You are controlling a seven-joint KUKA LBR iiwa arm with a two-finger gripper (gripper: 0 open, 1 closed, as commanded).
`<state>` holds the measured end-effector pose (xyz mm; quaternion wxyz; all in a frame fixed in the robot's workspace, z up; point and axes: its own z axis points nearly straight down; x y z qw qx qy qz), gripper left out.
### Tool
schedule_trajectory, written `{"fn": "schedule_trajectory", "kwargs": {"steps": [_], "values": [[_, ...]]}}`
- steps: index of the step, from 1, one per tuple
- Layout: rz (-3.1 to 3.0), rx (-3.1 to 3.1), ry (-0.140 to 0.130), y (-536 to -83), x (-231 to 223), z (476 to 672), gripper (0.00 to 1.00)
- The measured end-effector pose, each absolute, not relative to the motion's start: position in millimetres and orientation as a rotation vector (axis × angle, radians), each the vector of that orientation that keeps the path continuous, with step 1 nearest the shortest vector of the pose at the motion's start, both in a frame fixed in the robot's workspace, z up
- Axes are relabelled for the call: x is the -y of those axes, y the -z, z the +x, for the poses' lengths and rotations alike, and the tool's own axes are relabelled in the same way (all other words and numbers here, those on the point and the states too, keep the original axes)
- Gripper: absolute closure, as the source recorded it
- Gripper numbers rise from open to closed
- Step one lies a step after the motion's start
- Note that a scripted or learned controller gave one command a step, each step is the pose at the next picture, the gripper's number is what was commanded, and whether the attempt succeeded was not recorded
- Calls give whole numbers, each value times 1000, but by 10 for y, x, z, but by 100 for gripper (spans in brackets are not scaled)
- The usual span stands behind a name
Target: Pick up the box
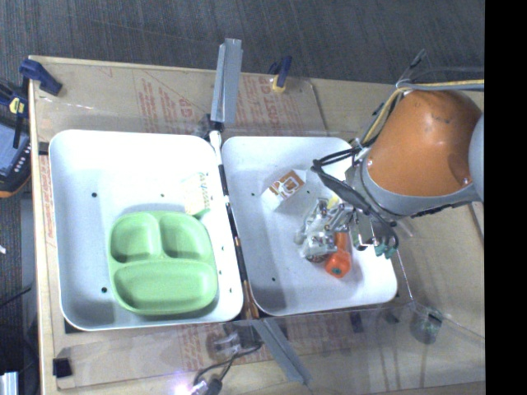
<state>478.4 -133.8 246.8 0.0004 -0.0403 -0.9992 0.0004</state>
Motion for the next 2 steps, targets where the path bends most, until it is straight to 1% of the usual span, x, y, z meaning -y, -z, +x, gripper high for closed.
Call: {"fn": "schedule_trajectory", "kwargs": {"steps": [1, 2], "values": [[230, 3135, -2, -2260, 2098, 4774, 100], [527, 3099, -2, -2527, 1539, 5136, 100]]}}
